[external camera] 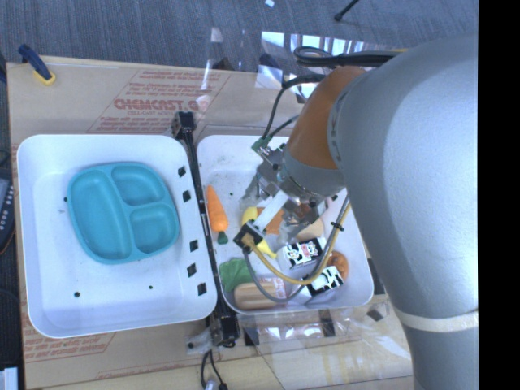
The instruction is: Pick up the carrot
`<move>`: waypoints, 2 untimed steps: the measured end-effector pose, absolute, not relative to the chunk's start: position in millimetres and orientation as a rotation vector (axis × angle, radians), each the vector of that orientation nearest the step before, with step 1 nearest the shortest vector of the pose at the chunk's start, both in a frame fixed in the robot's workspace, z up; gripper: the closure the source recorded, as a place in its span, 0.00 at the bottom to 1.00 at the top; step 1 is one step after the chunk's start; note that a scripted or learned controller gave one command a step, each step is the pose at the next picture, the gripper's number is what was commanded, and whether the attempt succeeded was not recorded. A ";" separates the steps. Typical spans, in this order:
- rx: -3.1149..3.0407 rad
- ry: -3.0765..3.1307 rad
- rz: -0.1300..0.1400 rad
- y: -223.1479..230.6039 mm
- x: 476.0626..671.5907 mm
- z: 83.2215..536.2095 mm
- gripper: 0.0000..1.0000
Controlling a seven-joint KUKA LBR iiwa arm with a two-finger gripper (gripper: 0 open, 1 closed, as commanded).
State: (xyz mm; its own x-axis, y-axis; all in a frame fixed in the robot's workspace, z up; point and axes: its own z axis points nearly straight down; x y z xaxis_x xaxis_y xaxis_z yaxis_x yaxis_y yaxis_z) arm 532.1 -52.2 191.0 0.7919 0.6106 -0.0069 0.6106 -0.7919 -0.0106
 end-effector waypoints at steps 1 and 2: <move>-3.006 -0.881 0.023 -10.5 502.6 189.8 0.00; -3.059 -0.693 0.020 -49.7 543.5 190.4 0.00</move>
